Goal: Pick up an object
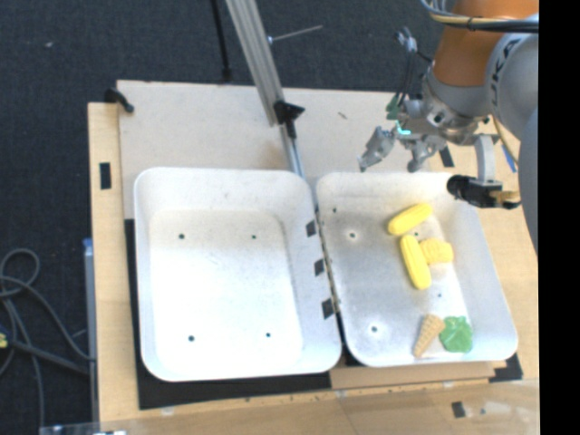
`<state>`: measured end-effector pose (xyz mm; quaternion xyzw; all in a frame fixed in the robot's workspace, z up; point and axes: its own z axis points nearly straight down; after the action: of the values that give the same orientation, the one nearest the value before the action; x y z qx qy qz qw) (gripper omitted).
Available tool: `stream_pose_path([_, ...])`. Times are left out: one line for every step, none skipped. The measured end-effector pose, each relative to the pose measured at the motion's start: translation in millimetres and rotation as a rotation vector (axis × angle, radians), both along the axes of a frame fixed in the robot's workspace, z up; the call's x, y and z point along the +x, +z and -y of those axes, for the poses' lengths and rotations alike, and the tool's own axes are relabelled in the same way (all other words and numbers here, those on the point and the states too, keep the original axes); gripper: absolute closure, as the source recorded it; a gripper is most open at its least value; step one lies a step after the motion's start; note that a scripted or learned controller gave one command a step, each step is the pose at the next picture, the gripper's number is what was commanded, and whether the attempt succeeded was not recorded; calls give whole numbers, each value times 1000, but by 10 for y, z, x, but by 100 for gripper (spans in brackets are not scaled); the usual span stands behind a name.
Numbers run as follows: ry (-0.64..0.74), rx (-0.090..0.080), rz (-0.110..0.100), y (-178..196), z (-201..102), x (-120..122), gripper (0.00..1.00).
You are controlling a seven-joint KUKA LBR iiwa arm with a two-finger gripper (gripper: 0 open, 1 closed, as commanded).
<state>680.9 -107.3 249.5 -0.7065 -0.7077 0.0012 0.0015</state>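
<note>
Arm raised; claw open above right bin's far rim.

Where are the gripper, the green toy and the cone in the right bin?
gripper [395,157], camera view, midway between its spread fingers, above the bin's far rim.
green toy [458,334], camera view, middle of its body.
cone [427,334], camera view, middle of its ribbed side.

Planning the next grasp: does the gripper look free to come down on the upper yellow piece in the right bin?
Probably yes. The gripper hangs open above the right bin's far rim, and nothing covers the upper yellow piece.
</note>
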Motion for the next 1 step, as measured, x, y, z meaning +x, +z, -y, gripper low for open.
stream_pose_path([2,-3,4,32,6,7,0])
